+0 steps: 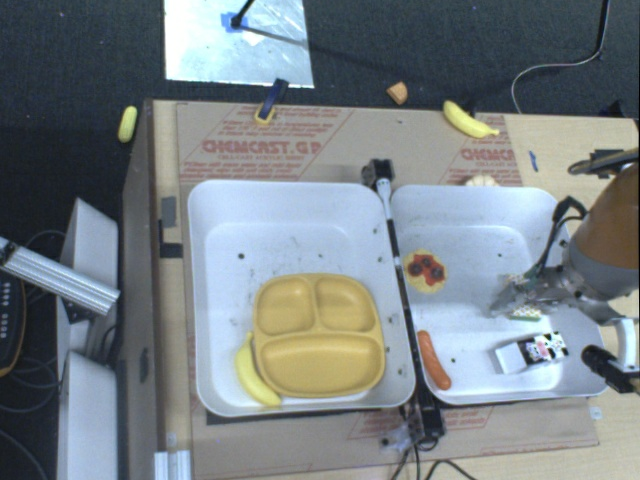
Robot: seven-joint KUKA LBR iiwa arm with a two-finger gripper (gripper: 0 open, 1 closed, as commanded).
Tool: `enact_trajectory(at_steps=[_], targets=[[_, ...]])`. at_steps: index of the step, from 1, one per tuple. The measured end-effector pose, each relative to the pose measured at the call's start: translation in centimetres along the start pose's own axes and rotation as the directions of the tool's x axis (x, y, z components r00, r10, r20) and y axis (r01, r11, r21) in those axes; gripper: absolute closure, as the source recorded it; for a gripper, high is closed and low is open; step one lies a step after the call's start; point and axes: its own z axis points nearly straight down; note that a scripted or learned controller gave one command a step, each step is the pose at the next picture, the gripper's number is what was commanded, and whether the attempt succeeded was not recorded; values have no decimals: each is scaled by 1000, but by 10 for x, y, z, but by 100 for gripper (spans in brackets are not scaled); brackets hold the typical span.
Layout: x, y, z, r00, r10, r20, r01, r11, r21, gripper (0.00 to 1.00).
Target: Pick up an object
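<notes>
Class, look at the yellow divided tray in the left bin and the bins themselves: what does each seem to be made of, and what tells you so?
Yellow three-compartment tray: probably moulded plastic, matte to slightly glossy; rounded corners, smooth raised dividers and one even colour suggest it. Shallow white bins: probably thin formed plastic with a smooth, faintly shiny finish; soft rounded walls and rolled rims point that way, though painted metal cannot be ruled out.

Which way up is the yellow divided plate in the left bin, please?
Right way up: the yellow divided plate shows its three hollow compartments, lying flat on the left bin floor.
</notes>
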Motion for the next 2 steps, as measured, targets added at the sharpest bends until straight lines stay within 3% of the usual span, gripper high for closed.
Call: enact_trajectory(at_steps=[1,2], targets=[[61,92,-91,1000,-3,0,3,1000,-4,0],[121,78,-52,1000,-5,-1,5,1000,1,0]])
